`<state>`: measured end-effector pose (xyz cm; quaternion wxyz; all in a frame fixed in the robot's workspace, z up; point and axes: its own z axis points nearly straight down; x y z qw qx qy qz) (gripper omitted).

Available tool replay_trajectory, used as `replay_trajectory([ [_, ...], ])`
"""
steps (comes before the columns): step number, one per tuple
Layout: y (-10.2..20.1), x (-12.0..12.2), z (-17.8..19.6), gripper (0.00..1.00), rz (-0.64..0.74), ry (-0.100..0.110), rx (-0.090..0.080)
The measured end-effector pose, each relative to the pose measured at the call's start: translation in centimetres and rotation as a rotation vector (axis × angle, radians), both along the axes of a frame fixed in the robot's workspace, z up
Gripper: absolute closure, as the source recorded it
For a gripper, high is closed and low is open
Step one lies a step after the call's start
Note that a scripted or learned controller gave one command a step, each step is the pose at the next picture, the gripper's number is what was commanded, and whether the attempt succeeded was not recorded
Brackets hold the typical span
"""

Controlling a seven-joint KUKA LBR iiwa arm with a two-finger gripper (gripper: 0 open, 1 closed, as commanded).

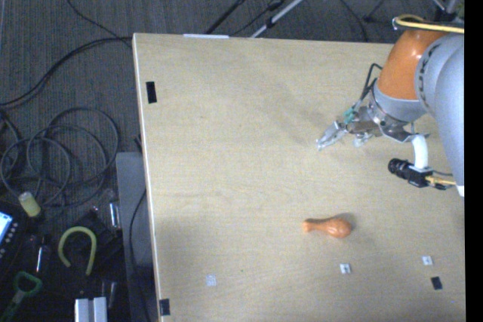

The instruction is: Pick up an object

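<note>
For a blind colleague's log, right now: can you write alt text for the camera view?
A grey arm with an orange band reaches in from the right, its gripper above a bare tan bench. A small orange pear-shaped object lies on the bench nearer the camera, apart from the gripper. Cables lie on the dark floor at left.

I see open bench top [226, 162] all around; the orange pear-shaped object [329, 226], near right, stands alone in the way.
</note>
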<state>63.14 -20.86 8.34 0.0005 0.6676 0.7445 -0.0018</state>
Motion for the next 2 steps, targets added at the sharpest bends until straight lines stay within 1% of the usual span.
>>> replay_trajectory([
  [1, 6.9, 1.2, 0.0, 0.00, 0.016, 0.001, 0.002],
  [2, 8.9, 3.7, 0.0, 0.00, 0.062, 0.000, 0.001],
])
